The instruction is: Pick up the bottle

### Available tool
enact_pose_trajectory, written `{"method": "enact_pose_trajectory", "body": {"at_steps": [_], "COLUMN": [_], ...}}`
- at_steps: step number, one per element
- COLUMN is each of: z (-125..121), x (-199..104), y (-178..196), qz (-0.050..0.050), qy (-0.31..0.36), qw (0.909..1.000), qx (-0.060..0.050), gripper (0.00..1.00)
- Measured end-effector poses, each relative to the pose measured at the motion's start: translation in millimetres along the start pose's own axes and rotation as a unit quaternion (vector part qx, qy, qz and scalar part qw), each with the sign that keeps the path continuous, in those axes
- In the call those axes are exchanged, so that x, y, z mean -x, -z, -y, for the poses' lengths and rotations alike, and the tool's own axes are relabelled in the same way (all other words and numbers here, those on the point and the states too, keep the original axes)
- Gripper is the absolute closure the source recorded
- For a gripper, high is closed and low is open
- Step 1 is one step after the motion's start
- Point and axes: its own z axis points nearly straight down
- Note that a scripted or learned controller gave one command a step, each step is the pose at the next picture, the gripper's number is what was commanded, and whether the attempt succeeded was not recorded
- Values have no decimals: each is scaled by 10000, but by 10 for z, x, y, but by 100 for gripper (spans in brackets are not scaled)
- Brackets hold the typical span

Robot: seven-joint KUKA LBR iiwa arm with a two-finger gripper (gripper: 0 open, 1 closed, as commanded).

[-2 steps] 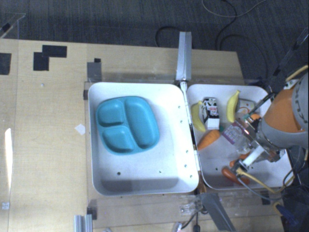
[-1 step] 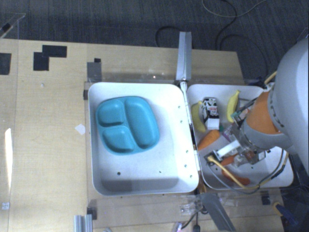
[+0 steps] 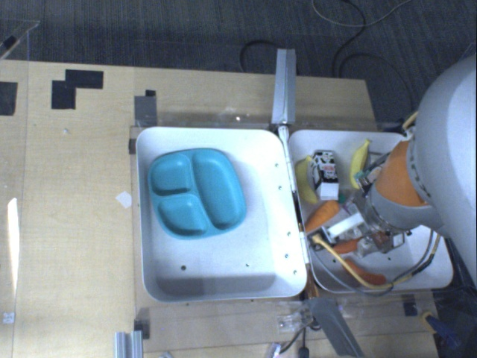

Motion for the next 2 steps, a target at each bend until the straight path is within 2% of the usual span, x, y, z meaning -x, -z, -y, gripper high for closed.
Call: {"method": "enact_pose_trajectory", "body": {"at_steps": [1,2], "z": [1,-753], "x": [-14,-257], "y": [103,-12], "qz": [-8,10], "qy": [35,-762], "qw": [10000,9971], "qx": [-7,-9], "gripper": [100,100]}}
